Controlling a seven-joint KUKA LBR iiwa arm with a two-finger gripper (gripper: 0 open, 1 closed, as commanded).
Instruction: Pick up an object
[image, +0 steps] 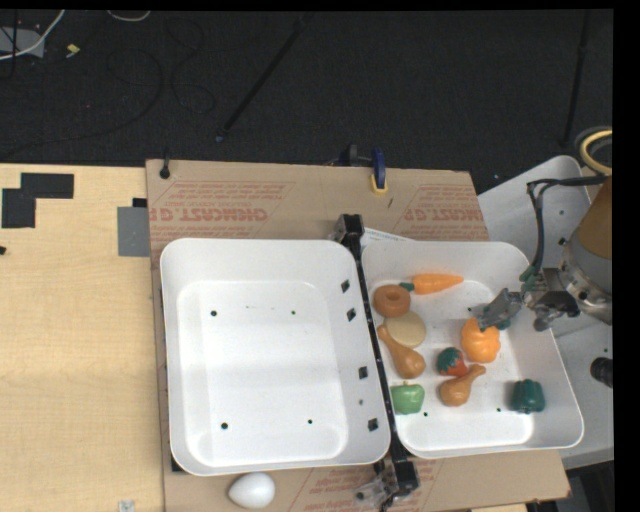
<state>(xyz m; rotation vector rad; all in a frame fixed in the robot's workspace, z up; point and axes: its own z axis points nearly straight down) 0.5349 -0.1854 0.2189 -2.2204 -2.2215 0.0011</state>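
Camera view is showing the end effector (497, 312) hanging over the right bin (560, 420), just above an orange pepper toy (481, 343); whether it is open or closed cannot be told. Around the pepper are lying a carrot (437, 284), a doughnut (391, 299) and a green block (527, 396).

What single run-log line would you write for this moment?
arm: in from right | gripper: above right bin, just over orange pepper | holding: nothing seen | left bin | pick: not yet done

Single fixed overhead view, slanted, seemingly moderately distant, across both bins (180, 300).
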